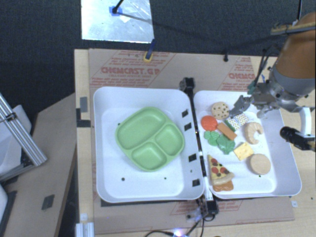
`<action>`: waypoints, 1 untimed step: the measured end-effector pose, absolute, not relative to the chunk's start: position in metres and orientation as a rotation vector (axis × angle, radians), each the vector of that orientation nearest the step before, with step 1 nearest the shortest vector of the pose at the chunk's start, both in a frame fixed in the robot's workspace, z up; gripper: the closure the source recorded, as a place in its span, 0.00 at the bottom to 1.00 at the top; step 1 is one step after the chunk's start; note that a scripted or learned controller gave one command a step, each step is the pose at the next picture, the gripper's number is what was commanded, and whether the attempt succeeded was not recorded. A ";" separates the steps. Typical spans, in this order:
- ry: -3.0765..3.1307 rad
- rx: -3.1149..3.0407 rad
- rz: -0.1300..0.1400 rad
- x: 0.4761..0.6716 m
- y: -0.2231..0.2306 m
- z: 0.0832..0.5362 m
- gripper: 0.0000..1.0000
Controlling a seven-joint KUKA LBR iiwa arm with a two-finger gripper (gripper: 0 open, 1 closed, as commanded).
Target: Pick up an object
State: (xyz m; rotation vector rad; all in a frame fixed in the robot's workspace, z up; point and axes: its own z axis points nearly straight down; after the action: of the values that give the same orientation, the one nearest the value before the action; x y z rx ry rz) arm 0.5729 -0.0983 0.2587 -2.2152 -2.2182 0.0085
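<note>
My gripper [252, 108] hangs over the back part of the right bin [284, 181], open, with nothing between its fingers. Just below and left of it lie a speckled white-blue piece [239, 121] and a round cookie [219, 109]. A croissant [254, 131] lies just below it. Further toy food fills the bin: a red tomato [209, 123], an orange stick [226, 131], green lettuce [220, 141], a yellow cheese block [243, 151], a tan bun [259, 164] and a pizza slice [219, 172].
The left bin [106, 181] holds a green divided plate [149, 138]. A black divider with clips [195, 137] runs between the bins. The grey arm with its orange band [296, 53] crosses the upper right. A foil sheet [117, 14] lies behind the bench.
</note>
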 end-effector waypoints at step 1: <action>-2.226 -2.219 -0.001 0.575 -0.098 0.264 0.00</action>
State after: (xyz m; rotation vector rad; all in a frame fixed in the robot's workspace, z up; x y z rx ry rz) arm 0.5748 -0.0983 0.2641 -2.2190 -2.2261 -0.0015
